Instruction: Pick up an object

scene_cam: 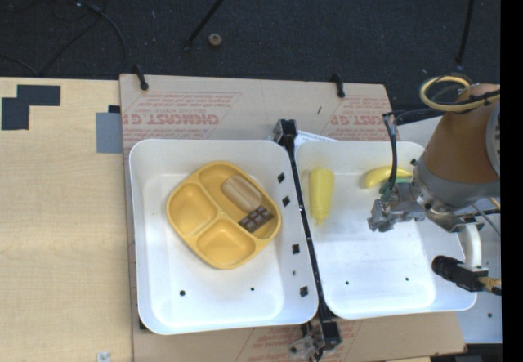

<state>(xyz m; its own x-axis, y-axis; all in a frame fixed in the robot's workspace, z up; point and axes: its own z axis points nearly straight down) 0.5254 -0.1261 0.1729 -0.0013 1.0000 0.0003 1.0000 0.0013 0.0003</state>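
In the right bin point(384, 287) a yellow corn cob point(320, 193) lies lengthwise close to the divider, apart from everything else. Further right, near the bin's back right corner, a yellow banana point(379, 178) lies partly hidden by the arm. The gripper point(386, 216) hangs low over the bin floor just in front of the banana, well to the right of the corn cob; it reads as a dark grey cluster and nothing is seen between its parts. Above it the wrist carries an orange band point(458, 144).

The left bin point(155, 287) holds a yellow three-compartment tray point(192, 209) set at a slant. In its back right compartment lies a tan bread-like roll point(241, 189), and just in front of that a dark brown chocolate-like bar point(257, 219) rests across the compartment ridge.

Both bins sit on a cardboard sheet point(196, 111) printed in red with mirrored, upside-down text reading roughly "CHEMCAST GP", repeated at the right. A black clamp bar point(298, 221) runs between the bins.
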